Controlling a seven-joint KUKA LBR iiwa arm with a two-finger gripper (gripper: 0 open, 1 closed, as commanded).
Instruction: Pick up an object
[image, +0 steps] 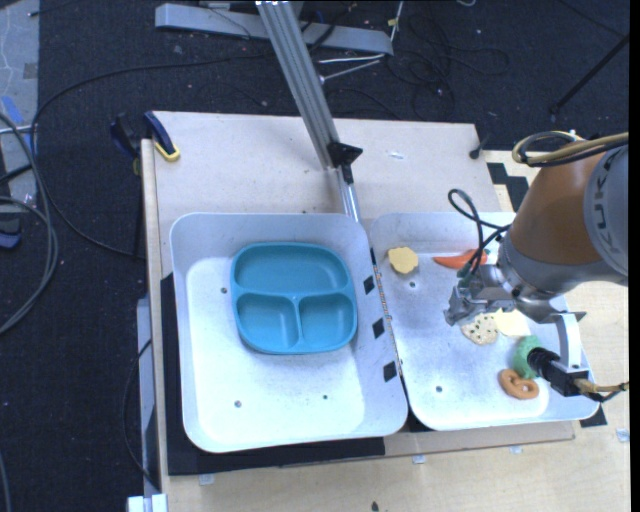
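My gripper hangs low over the right bin, just left of a pale speckled cookie-like piece. A yellow chunk lies at the bin's far left. An orange carrot-like piece pokes out from under the arm. A green item and a brown pretzel-like ring sit near the bin's right front. A pale yellow piece lies beside the cookie. Nothing shows between the gripper's tips.
The left bin holds a blue divided tray. A slanted metal pole crosses above the bins' far edge. Black clips line the seam between the bins. Cables trail over the dark floor at left.
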